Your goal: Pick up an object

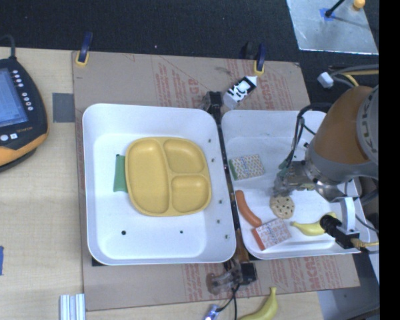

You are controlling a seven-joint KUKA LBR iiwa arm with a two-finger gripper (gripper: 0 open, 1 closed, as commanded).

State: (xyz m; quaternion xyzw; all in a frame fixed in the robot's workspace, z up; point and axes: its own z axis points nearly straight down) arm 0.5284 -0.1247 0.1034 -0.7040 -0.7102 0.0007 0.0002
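Jaws [285, 187] above cookie [281, 207], mid-bin.

Even, diffuse overhead light is falling across the bench [33, 199]; the white bins [153, 245] are reading bright without glare. Shadows are staying soft, and focus is looking slightly grainy throughout.

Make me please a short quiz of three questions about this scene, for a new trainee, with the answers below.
1. True or false: the yellow tray lies in the left bin.
2. Which thing lies nearest below the gripper? A) the cookie B) the hot dog C) the green card
3. Fill in: the small banana in the right bin lies to the ______ of the red patterned packet.

Key:
1. True.
2. A.
3. Right.
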